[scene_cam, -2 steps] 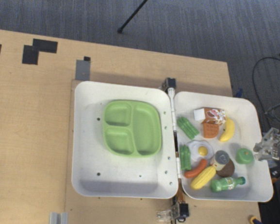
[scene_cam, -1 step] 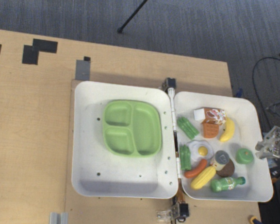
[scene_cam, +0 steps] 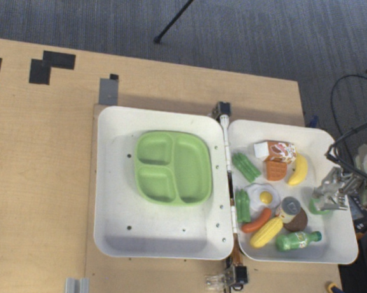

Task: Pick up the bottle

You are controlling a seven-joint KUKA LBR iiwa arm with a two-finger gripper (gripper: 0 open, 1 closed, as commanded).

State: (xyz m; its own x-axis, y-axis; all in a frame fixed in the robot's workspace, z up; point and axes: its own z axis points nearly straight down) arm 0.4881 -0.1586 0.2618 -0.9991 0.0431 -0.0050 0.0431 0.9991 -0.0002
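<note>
The green bottle (scene_cam: 298,241) lies on its side in the front right corner of the right bin (scene_cam: 336,257), cap pointing right. It touches a yellow corn cob (scene_cam: 266,232) on its left. My gripper (scene_cam: 330,195) hangs over the right bin's right side, up and to the right of the bottle and apart from it. A small green patch shows at the gripper's lower end; I cannot tell what it is.
The right bin also holds a banana (scene_cam: 298,170), an orange carton (scene_cam: 278,160), a fried egg (scene_cam: 263,197), a brown and grey piece (scene_cam: 292,213), a red sausage (scene_cam: 255,222) and green vegetables (scene_cam: 246,167). A green divided plate (scene_cam: 172,167) sits in the left bin (scene_cam: 109,232). Black cables (scene_cam: 350,135) run at the right.
</note>
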